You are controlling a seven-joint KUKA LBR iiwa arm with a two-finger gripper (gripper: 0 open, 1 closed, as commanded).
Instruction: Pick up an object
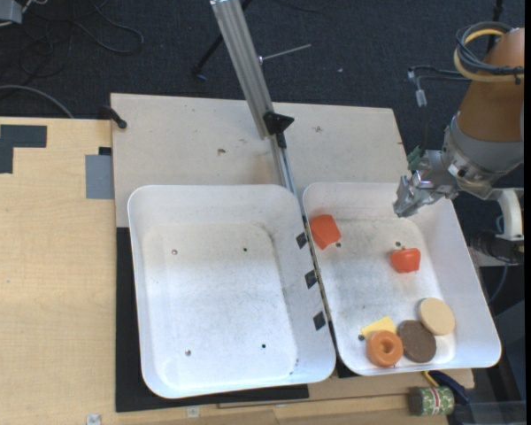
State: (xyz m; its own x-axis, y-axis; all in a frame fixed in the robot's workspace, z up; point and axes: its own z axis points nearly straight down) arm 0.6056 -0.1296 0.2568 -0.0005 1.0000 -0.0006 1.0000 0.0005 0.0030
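Two shallow white bins sit side by side on the surface, and the pincer [405,204] hangs over the upper part of the right bin [478,299], near its far rim, carried by the grey arm with the orange band [494,78]. Whether its fingers are open or shut cannot be told from this slant; nothing is visibly held. Just below the pincer lies a small red piece [406,259]. To its left, against the divide between the bins, rests an orange block [324,231]. Well below it cluster a tan disc [436,316], a brown disc [417,341], an orange ring [385,350] and a yellow piece [378,328]. The left bin [159,237] lies far to the pincer's left.
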